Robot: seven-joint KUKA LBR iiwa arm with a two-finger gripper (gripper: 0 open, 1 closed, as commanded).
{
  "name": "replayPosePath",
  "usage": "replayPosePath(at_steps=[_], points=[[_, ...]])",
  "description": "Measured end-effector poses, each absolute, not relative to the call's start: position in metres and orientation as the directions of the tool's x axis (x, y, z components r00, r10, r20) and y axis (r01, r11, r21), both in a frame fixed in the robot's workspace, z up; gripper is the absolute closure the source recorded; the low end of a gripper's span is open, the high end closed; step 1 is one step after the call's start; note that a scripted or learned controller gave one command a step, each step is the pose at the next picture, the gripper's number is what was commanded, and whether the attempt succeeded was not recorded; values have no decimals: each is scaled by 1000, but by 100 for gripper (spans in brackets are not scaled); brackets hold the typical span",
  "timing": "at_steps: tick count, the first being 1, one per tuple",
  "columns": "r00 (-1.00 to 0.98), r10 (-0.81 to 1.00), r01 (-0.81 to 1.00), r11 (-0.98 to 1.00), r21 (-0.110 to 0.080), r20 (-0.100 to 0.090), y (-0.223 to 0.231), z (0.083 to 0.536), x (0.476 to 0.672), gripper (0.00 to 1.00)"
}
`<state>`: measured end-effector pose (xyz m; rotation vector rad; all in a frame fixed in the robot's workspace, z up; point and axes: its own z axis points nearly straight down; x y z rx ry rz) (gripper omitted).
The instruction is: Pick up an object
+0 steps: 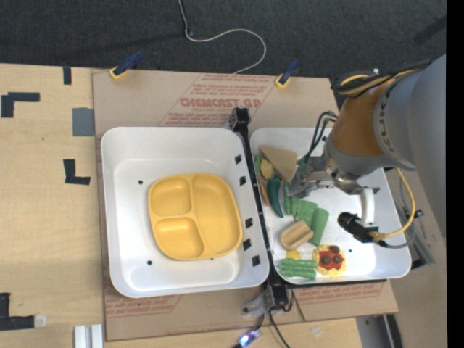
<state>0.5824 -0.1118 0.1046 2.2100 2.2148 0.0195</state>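
From above, the arm reaches in from the right over the right bin (pixel 388 263), its gripper (pixel 299 187) low among the toys at that bin's left side; I cannot tell how the gripper is set. Just below it lies a green toy (pixel 308 214), long axis running upper left to lower right. Beside that sits a tan bread-like piece (pixel 296 233), tilted the other way. A teal piece (pixel 276 195) stands nearly vertical by the divider. The left bin (pixel 119 151) holds a yellow divided plate (pixel 194 215).
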Motion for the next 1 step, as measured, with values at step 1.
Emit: replayPosePath(at_steps=[1], points=[[-2,1000,1000,2,4,-1,-105,165,586,100]])
